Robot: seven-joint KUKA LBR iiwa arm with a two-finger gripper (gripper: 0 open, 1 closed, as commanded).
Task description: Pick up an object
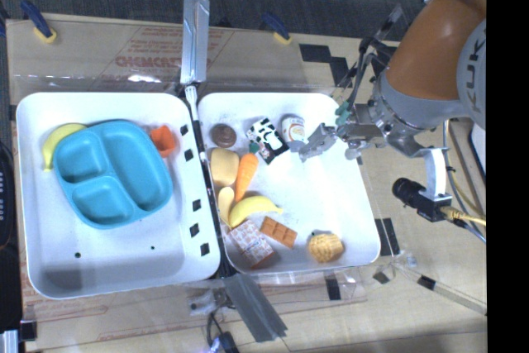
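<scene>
Hovering over the right bin's [351, 186] upper right part: end effector [318, 142], grip state impossible to tell, nothing visibly held. Just left of it, small can [293, 128] and black-and-white toy [266, 138]; carrot [245, 174], banana [252, 208] lower down.

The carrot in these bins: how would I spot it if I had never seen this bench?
Look in the right-hand white bin, along its left side near the divider. The carrot lies there between a pale yellowish block and a yellow banana just below it. It is the one slim, tapering, bright orange piece in that bin, with its narrow end pointing down toward the banana.
</scene>
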